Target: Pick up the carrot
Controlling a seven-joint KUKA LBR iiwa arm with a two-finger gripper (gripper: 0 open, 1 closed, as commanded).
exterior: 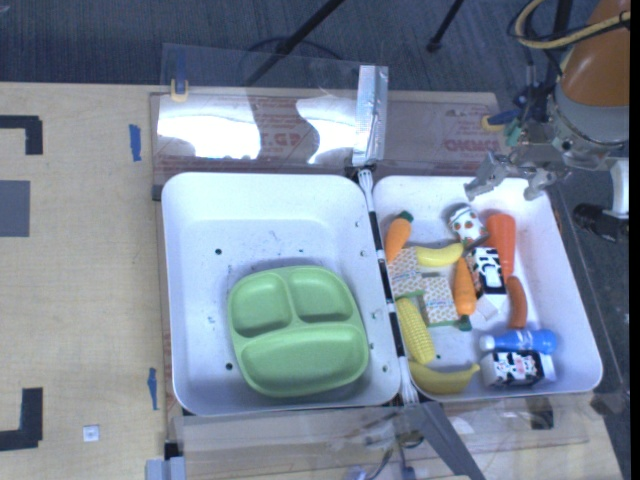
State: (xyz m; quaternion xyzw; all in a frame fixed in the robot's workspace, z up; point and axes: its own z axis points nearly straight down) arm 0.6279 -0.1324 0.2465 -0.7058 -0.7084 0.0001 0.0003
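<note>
An orange carrot (398,238) with a dark green top lies at the left wall of the right bin (575,298), pointing away from me. A second, slimmer orange carrot-like piece (463,286) lies in the middle of that bin, beside a yellow banana (440,256). My gripper (509,184) hangs over the bin's back right corner, well to the right of and behind both. Its fingers (481,185) are spread open with nothing between them.
The right bin also holds a corn cob (415,330), a second banana (443,376), a red-orange pepper (501,240), a sausage (516,302), a small ball (465,225), a black-and-white carton (487,270) and two small bottles (518,355). A green divided plate (297,330) lies in the left bin (200,228).
</note>
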